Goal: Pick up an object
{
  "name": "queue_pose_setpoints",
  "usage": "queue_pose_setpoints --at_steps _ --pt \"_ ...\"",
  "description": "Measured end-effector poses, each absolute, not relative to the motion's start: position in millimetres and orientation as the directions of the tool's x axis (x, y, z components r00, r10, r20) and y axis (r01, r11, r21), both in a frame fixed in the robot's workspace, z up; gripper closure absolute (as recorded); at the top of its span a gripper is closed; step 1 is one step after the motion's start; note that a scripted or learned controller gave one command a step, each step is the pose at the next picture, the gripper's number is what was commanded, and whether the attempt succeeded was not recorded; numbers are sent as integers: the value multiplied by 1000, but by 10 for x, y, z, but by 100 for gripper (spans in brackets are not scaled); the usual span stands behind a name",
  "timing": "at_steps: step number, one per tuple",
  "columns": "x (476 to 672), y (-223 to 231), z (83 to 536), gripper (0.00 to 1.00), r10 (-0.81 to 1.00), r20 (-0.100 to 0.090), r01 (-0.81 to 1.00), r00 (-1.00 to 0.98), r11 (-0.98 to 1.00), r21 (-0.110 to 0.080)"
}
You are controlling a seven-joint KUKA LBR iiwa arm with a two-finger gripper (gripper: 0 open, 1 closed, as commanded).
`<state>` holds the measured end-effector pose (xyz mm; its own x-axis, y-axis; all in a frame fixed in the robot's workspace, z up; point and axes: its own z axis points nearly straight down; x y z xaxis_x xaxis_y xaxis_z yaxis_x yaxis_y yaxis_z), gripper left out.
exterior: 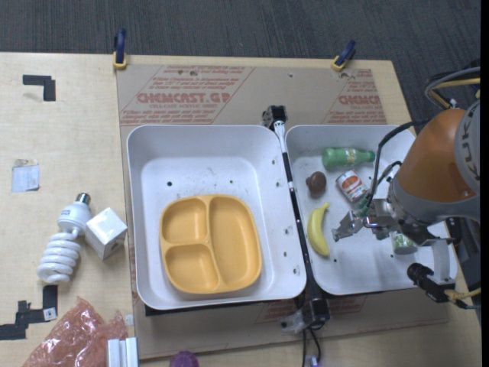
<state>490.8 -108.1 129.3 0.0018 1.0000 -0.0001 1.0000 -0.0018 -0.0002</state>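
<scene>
Nothing lifted yet: hovering low in the right bin (336, 283) beside the banana (318, 232), gripper (345, 228) jaws apparently open, empty.

The surface (69, 128) and both white bins (145, 174) are viewed from above at a slant, from moderate height; the arm (439, 167) is seen entering from the right.

Even overhead light, soft shadows, slightly grainy throughout.
</scene>
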Motion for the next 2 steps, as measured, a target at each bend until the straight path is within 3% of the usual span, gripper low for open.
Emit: queue_pose_setpoints --at_steps 1,2 --pt "4780 -935 924 0 1000 0 1000 2 -2 1" --pt "4793 -942 1022 100 1000 -1 1000 4 -4 3"
